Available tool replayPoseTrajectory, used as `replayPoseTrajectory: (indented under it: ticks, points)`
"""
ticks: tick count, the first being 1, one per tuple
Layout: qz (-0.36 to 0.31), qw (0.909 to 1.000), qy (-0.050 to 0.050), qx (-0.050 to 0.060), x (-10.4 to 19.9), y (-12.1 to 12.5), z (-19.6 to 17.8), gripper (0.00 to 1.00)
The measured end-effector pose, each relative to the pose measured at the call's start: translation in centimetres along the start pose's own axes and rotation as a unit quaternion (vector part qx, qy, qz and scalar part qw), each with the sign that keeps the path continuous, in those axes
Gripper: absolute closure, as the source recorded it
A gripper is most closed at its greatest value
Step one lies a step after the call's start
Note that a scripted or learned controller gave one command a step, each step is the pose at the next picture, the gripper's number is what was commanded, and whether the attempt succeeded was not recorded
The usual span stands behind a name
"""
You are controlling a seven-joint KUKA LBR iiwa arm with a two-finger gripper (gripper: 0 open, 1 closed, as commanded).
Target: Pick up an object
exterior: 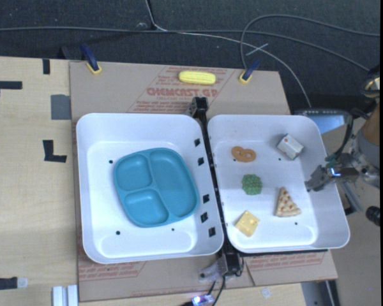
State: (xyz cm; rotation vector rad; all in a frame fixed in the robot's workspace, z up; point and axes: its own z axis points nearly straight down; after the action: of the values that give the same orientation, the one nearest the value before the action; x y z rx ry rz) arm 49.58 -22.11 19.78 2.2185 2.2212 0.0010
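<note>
Rightward, jaws (318,180) over right bin (268,123) rim, open-or-closed state unclear, pizza slice (285,203) nearby

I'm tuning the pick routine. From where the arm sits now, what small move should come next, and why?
Probably slide the pincer a little toward the pizza slice, then lower. It sits at the right bin's right rim, holding nothing I can see, and the slice is the nearest item, lying apart from the broccoli and cheese.
</note>
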Motion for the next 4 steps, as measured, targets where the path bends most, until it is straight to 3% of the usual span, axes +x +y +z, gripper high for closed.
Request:
replayPoseTrajectory:
  ticks: [1, 4]
  points:
    - [0.000, 1.0000, 0.000, 0.000, 0.0, 0.1, -2.7, 1.00]
    - [-0.003, 1.0000, 0.002, 0.002, 15.2, 5.9, -1.2, 1.00]
